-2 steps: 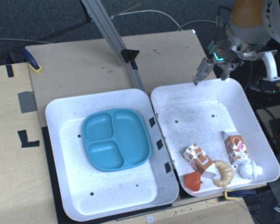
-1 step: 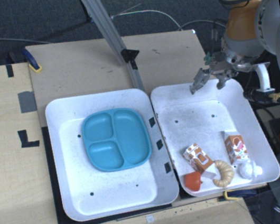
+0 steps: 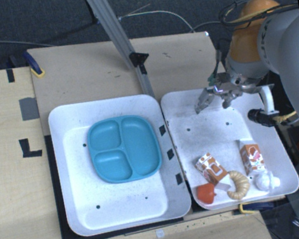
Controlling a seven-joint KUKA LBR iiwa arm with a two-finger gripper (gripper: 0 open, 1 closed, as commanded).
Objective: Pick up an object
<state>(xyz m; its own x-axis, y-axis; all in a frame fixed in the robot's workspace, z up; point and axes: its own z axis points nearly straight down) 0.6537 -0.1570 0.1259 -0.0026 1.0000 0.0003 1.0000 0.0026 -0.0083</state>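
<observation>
The pincer point(image 3: 213, 101) hangs open and holds nothing over the far end of the right bin point(image 3: 220, 132). Well below it, at the bin's near end, lie two small cartons point(image 3: 211, 168), a croissant point(image 3: 239, 184) and a red piece point(image 3: 206, 193). Left of it, a blue plate point(image 3: 124, 148).

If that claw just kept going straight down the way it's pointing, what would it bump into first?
Probably just the bare floor of the right bin. The gripper hangs over its far end, with open fingers, while the food items cluster at the near end. Depth is hard to judge.
</observation>
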